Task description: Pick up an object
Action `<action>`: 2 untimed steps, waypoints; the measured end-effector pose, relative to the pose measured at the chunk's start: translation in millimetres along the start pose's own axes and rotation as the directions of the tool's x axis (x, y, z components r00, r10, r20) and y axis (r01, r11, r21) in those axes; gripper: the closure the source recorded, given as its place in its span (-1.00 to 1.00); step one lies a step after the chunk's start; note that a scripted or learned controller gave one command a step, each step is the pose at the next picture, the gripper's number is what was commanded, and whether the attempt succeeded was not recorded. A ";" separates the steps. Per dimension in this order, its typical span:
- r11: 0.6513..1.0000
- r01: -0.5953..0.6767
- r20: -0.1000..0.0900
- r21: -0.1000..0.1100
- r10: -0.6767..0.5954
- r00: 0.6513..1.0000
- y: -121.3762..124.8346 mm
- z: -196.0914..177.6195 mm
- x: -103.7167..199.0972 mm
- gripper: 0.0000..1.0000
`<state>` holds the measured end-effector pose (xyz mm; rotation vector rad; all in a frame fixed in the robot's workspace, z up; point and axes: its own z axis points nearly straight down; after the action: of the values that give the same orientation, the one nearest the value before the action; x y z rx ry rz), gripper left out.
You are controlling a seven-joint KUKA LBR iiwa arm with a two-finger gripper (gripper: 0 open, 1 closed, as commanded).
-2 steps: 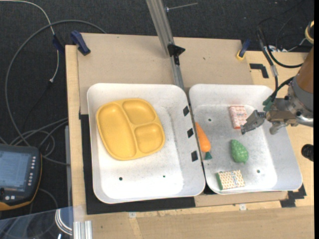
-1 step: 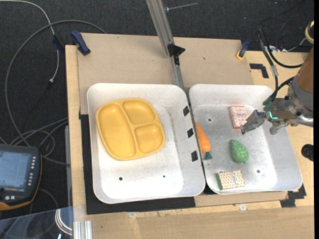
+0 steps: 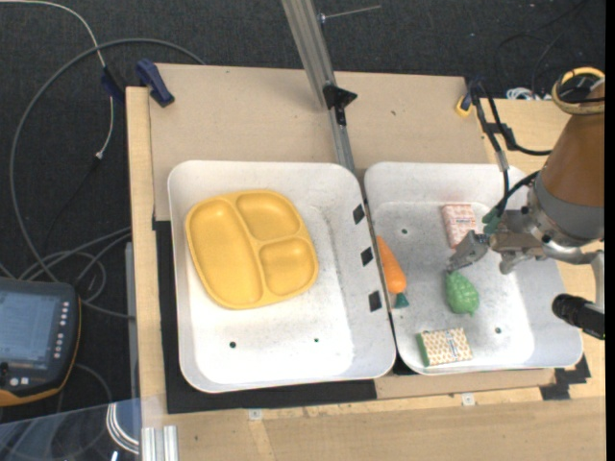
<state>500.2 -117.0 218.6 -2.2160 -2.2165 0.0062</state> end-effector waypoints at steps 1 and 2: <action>1.000 -0.001 0.000 0.000 0.001 1.000 -4.4 60.5 -6.2 -1.00; 1.000 -0.002 -0.001 0.000 0.002 1.000 -14.5 113.4 -11.1 -1.00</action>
<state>484.8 -127.8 105.3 -2.2174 -2.2140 0.0058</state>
